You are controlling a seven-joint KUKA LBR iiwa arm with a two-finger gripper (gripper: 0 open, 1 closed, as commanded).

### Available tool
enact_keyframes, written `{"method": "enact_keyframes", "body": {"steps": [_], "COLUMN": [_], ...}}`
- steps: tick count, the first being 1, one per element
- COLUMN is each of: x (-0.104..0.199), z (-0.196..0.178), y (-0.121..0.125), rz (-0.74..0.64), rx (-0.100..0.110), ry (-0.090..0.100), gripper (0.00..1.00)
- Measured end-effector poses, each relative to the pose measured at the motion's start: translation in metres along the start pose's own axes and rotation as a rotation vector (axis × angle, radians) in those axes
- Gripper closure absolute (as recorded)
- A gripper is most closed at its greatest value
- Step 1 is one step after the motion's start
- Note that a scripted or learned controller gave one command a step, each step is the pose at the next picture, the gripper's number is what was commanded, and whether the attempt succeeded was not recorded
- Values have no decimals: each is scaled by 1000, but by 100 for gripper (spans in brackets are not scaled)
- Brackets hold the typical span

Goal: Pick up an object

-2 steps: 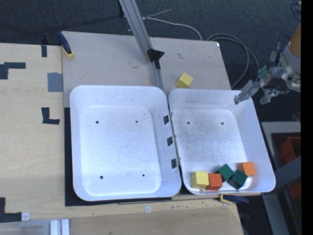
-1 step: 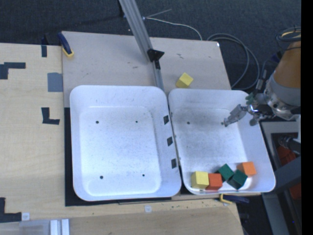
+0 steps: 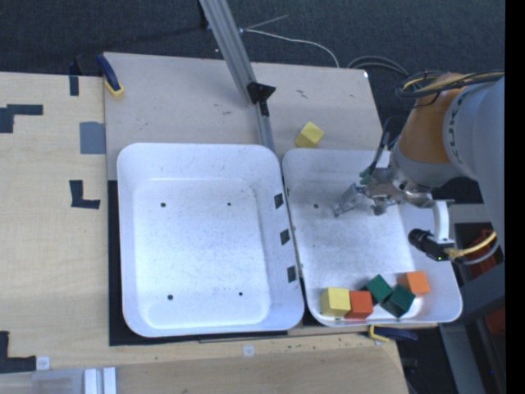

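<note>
Grey arm (image 3: 459, 130) with orange band reaching over the right-hand shallow white plastic bin (image 3: 328, 179).
Its two-finger metal gripper (image 3: 344, 206) hangs above that bin's bare middle, fingers apart, holding nothing; yellow (image 3: 335, 300), orange (image 3: 360, 304), two green (image 3: 390, 294) and another orange cube (image 3: 417, 282) cluster at the bin's near edge.

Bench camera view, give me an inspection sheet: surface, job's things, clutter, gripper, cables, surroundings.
Surface: wooden bench bearing left bin and right bin.
Job's things: yellow block, red-orange block, two green blocks, orange block, clustered at the right bin's near edge.
Clutter: yellow cube on the bench, outside the bins.
Gripper: gripper over the right bin, apart from the blocks.
Cables: thin wire behind the bench.
Surroundings: slanted metal rail.
</note>
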State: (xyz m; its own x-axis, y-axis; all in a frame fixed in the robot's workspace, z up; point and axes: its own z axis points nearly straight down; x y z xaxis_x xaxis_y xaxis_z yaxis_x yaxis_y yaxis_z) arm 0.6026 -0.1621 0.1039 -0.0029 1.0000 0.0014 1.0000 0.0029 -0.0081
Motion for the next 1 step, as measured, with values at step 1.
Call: {"method": "enact_keyframes", "body": {"steps": [1], "x": [-1], "z": [-5], "y": [1], "rz": [2], "rx": [-7], "ry": [-2], "gripper": [0]}}
